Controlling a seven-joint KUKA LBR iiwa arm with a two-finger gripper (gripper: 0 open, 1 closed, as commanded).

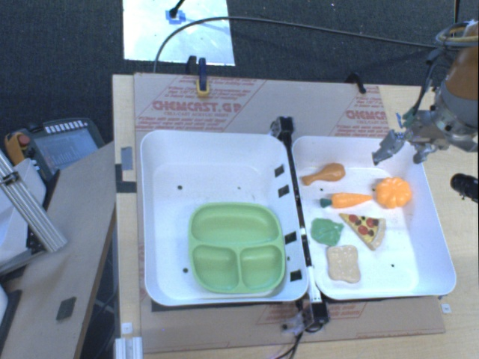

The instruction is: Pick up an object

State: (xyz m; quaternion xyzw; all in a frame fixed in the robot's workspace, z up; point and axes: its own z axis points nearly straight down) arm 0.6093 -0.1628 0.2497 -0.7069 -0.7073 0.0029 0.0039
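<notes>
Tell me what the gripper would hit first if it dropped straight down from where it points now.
Probably the pumpkin: the gripper hangs open above the right bin, just behind that toy. Depth is unclear, so it may land on bare bin floor beside it.

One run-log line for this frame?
gripper: open, above right white bin far edge | holding: nothing | nearest: orange toy pumpkin

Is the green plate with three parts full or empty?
Empty. The green plastic three-part plate in the left white bin shows bare green in every part.
</notes>
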